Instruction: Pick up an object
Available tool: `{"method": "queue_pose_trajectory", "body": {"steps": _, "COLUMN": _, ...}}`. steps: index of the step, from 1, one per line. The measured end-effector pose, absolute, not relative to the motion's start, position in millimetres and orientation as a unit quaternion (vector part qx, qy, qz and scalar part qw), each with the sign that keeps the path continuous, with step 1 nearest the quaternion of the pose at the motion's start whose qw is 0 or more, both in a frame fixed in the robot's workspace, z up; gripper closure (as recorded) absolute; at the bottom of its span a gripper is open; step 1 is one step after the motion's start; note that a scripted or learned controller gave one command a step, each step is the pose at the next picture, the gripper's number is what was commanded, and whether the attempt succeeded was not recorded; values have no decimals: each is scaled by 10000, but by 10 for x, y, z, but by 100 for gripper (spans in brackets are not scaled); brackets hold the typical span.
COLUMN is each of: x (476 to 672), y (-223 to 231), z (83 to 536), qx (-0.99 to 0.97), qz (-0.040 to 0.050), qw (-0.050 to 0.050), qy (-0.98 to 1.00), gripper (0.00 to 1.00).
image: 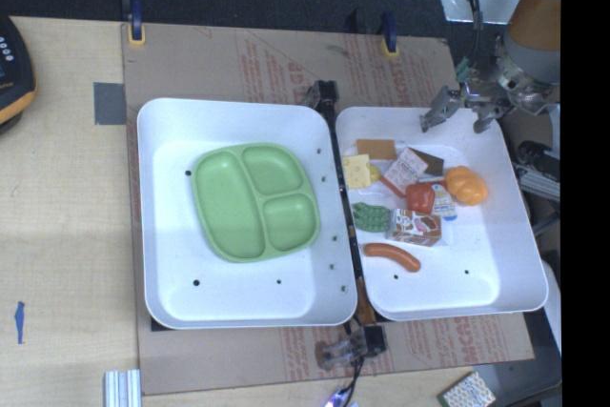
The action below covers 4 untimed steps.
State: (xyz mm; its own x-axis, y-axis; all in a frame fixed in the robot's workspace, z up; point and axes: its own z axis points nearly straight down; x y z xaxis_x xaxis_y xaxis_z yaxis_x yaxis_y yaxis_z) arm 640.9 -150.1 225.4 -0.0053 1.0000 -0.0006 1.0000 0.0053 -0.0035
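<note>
The right bin (496, 281) holds a heap of toy food: an orange fruit (466, 185), a red pepper (419, 198), a yellow cheese slice (357, 172), a brown cracker (376, 149), a green leafy piece (372, 217), a sausage (392, 256) and small printed packets (405, 169). My gripper (461, 112) hangs over the bin's far edge, above and right of the heap, its two fingers spread apart with nothing between them. The grey arm with the orange band (536, 14) rises behind it at the upper right.
The left bin (162, 205) carries a green divided plate (255, 200). Both bins rest on a cardboard sheet (286, 62) clamped at the far edge. A dark device (11, 71) lies at the far left of the bench.
</note>
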Motion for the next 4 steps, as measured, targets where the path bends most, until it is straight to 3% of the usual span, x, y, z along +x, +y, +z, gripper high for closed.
{"method": "queue_pose_trajectory", "body": {"steps": 1, "x": 6188, "y": -1670, "z": 1375, "qx": -7057, "qz": 47, "qw": 46, "qy": -7084, "gripper": 0}}
{"method": "queue_pose_trajectory", "body": {"steps": 2, "x": 5837, "y": -1376, "z": 950, "qx": -7054, "qz": 0, "qw": -64, "qy": -7088, "gripper": 0}}
{"method": "queue_pose_trajectory", "body": {"steps": 3, "x": 5863, "y": -1401, "z": 1095, "qx": -7057, "qz": -9, "qw": -70, "qy": -7084, "gripper": 100}}
{"method": "queue_pose_trajectory", "body": {"steps": 4, "x": 5858, "y": -1398, "z": 1086, "qx": -7053, "qz": -3, "qw": -65, "qy": -7089, "gripper": 0}}
